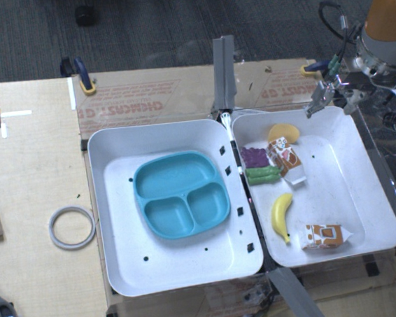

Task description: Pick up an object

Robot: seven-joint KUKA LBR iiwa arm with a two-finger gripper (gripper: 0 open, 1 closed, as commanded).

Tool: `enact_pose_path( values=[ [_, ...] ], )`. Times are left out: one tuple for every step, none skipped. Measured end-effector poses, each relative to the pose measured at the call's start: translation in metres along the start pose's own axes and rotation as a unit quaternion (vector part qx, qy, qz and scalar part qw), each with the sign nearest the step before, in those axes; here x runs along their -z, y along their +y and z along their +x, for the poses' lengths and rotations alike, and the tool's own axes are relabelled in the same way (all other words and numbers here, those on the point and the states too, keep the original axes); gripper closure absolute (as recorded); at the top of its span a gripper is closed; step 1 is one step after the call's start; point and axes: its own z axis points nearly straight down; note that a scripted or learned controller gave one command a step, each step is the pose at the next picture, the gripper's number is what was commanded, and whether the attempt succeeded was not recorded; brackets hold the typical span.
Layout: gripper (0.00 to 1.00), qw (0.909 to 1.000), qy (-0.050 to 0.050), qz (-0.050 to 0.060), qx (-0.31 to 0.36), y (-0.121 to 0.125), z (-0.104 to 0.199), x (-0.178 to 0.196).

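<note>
Below the jaws [327,97], well apart: banana [282,215].

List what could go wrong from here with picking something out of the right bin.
1. The purple grapes, green item and small carton lie packed together, so a grab there may catch two things or slip.
2. The banana lies near the bin's left wall, leaving little room.
3. The tool sits over the bin's far rim and might clip it descending.

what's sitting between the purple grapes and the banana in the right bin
In the camera view, a green vegetable lies just below the purple grapes; beyond it, bare white bin floor runs down to the banana.
</note>
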Motion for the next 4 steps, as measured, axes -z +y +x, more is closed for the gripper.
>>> enact_pose_path(
  values=[
    [0.00,0.9996,0.000,0.000,0.029,-0.001,-0.033,-0.066],
    [0.00,0.9999,0.002,-0.002,0.016,-0.015,-0.060,-0.174],
    [0.00,0.9986,0.000,-0.002,0.053,0.015,-0.003,-0.119],
    [0.00,0.9988,0.000,0.000,-0.049,-0.019,-0.037,-0.075]
  ],
)
